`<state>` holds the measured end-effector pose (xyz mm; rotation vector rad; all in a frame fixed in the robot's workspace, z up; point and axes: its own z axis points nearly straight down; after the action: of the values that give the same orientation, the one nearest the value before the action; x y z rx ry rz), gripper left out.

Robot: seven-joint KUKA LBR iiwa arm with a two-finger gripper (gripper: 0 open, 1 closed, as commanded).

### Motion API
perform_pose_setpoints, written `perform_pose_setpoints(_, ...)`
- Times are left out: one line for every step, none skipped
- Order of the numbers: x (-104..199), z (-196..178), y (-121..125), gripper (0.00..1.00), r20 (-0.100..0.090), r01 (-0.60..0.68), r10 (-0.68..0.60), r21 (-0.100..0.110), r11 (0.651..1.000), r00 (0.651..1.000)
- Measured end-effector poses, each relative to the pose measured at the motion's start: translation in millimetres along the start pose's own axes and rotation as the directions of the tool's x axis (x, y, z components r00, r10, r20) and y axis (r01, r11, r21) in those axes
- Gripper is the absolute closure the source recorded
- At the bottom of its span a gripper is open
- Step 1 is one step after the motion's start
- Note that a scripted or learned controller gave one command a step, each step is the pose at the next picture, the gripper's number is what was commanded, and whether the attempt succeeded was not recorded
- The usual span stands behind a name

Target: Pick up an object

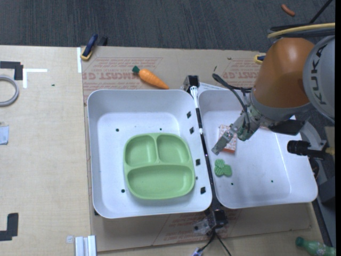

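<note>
Green, small and flat, a leaf-shaped toy (222, 169) in the right white bin (266, 193) looks light, best pinched across; jaws' state cannot be told.

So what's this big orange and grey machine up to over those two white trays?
The arm is reaching into the right bin, its tool down over a small white and red packet. A little green toy lies just below it. The left bin holds a green divided plate. A toy carrot sits on the cardboard behind. Nothing looks lifted yet.
</note>
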<state>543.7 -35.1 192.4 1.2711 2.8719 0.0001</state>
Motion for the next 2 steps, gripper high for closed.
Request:
perform_pose_setpoints(-0.3,0.1,32.5,0.00,0.001,0.084,-0.084,-0.001,0.996,0.996)
perform_pose_setpoints(-0.4,0.1,32.4,0.00,0.001,0.084,-0.084,0.000,0.996,0.996)
